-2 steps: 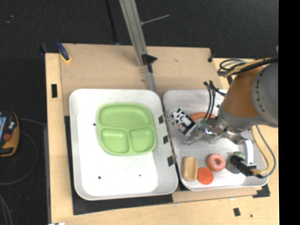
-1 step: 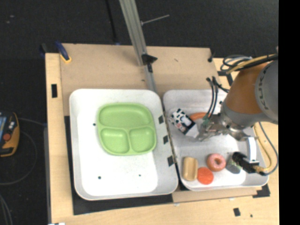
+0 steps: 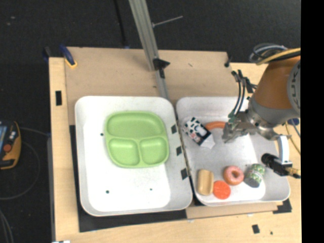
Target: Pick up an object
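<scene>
Two white bins sit side by side on the bench (image 3: 116, 75), and the grey arm (image 3: 276, 92) with its orange band reaches in over the right bin (image 3: 243, 196), its gripper (image 3: 230, 133) hanging above that bin's upper middle. Whether the gripper is open or closed cannot be told from this angle, and nothing can be seen held in it. Just left of the gripper lies an orange stick (image 3: 215, 125), a carrot-like piece, one end touching a black-and-white box (image 3: 197, 131) that rests tilted near the bin's left wall. Below the gripper, well apart from it, a row of small things lines the near edge of the right bin: a tan cylinder (image 3: 204, 181) at the left, a red-orange ball (image 3: 221, 190) just beside it, a pink doughnut (image 3: 233, 174) touching the ball's upper right, and a green-and-grey lump (image 3: 254, 174) farther right. A black fitting (image 3: 273, 163) on the arm juts out just right of that lump. To the gripper's left, across the bins' shared wall, the left bin (image 3: 91, 186) holds a green divided plate (image 3: 136, 138) with one wide section on top and two smaller ones beneath. Behind the gripper, up and to the left, a grey metal post (image 3: 147, 39) rises at a slant from the bench's back edge, and a blue-and-yellow clamp (image 3: 68, 57) grips the bench's far-left corner.
</scene>
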`<state>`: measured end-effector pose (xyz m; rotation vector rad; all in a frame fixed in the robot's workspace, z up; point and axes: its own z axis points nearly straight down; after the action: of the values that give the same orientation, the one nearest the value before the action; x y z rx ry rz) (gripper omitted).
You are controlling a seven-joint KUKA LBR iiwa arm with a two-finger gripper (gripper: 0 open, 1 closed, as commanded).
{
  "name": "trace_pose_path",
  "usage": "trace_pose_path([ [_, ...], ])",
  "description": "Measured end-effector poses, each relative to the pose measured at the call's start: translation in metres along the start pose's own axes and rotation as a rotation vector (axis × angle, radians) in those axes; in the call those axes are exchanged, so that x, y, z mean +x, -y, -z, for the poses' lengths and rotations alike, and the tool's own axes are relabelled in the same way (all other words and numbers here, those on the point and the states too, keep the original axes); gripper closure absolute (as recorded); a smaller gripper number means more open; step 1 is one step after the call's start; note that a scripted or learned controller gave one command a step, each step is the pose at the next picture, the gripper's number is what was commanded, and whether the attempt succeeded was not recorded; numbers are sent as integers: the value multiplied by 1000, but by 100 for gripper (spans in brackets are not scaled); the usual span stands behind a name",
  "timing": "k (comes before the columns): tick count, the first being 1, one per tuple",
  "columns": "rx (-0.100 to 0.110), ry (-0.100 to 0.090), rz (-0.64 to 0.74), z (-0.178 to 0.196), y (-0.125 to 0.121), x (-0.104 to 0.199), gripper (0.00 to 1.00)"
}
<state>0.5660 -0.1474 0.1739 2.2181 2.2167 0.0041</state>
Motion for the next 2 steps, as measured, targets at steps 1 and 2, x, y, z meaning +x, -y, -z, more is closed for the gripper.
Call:
trace_pose_path([
  [1,-3,0,3,65,1,-2,100],
  [2,-1,0,4,109,-1,-3,100],
])
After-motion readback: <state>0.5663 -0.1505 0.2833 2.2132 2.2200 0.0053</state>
